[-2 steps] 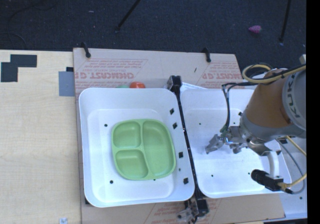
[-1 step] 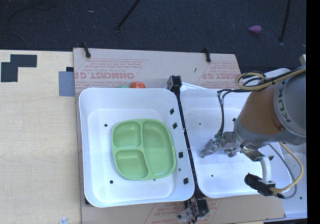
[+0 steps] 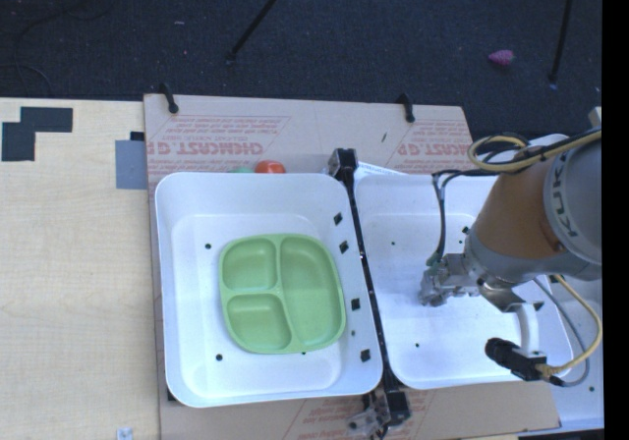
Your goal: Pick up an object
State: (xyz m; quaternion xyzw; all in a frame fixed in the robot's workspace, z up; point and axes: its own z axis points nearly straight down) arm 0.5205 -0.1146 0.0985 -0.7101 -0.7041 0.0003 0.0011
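One end effector (image 3: 435, 289), fingers indistinct, over right bin (image 3: 413, 350).

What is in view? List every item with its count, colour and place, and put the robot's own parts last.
bins: two, white, side by side on the bench, with a black divider between them.
divided plate: one, light green, three compartments, lying flat in the left bin.
small object: one, orange-red, behind the left bin's far rim, partly hidden; what it is cannot be told.
cardboard sheet: one, brown with red print, under both bins.
bench top: one, pale wood, left of the bins, with dark patches near its far edge.
small thing on the floor: one, purple, on the dark floor beyond the bench.
arm: one, grey with an orange band, over the right bin.
gripper: one, grey, low in the right bin.
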